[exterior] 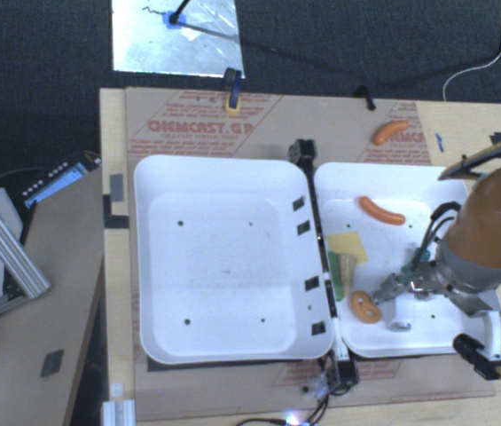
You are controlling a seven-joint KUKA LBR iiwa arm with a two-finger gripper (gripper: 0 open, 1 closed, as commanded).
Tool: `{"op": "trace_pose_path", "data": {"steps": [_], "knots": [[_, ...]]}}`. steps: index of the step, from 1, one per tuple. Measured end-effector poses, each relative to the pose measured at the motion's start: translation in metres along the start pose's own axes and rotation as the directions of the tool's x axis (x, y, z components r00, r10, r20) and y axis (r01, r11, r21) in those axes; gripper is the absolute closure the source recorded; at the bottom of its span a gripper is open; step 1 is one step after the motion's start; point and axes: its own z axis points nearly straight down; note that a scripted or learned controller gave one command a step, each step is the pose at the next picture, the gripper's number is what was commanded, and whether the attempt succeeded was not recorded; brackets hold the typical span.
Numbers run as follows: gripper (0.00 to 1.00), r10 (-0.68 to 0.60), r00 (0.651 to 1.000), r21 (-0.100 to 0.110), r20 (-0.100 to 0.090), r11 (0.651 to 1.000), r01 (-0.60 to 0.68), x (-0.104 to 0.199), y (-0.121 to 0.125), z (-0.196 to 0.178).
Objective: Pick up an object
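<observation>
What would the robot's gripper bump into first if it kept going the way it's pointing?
Probably the pretzel: the gripper points down-left toward it in the right bin. Depth is unclear from this slanted view, so it might meet the bin floor first.

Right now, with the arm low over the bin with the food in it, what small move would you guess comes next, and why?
Probably a short drop onto the pretzel. The end effector sits in the right bin just beside that pretzel, closer than the yellow cheese slice or the sausage, and nothing shows between its fingers, so the pick looks not yet done.
</observation>
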Motion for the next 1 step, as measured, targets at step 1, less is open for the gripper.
{"op": "trace_pose_path", "data": {"steps": [1], "knots": [[1.00, 0.000, 1.000, -0.003, 0.002, 1.000, 0.000, -0.0006, 0.0023, -0.0094]]}}
